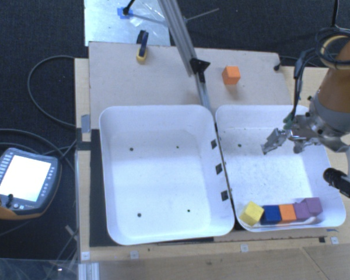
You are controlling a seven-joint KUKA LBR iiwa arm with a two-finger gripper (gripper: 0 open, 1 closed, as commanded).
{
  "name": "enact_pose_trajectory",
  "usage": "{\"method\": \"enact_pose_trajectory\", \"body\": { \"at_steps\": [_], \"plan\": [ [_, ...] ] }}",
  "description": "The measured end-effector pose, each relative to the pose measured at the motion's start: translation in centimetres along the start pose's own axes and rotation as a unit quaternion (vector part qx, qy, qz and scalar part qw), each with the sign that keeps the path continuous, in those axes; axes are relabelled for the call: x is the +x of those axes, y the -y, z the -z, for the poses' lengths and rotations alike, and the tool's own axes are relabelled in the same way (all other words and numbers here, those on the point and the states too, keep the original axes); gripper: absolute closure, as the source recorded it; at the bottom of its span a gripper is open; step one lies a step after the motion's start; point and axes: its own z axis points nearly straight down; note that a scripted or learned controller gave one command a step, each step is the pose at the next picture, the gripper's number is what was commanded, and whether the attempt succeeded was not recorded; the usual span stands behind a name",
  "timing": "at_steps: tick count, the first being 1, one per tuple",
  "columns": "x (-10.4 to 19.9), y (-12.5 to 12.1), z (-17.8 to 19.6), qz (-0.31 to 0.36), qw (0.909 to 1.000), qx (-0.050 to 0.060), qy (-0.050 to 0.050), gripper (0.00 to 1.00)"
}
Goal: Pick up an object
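Several small cubes lie in a row along the front edge of the right bin: a yellow cube, a blue cube, an orange cube and two purple cubes. My gripper hangs over the middle of the right bin, well behind that row. It is open, and I see only bare bin floor between its fingers.
The left bin sits beside the right one. Another orange cube rests on the board behind the bins. A slanted metal pole crosses the back. A teach pendant lies at the left.
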Motion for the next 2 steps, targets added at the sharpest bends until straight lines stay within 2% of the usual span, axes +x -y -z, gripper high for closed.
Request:
{"method": "enact_pose_trajectory", "body": {
  "at_steps": [1,2],
  "plan": [
    [4.5,0.7,-6.3,0.003,1.0000,0.003,-0.001,0.00],
    [2.6,2.5,3.3,0.000,1.0000,-0.004,0.001,0.00]
  ]
}}
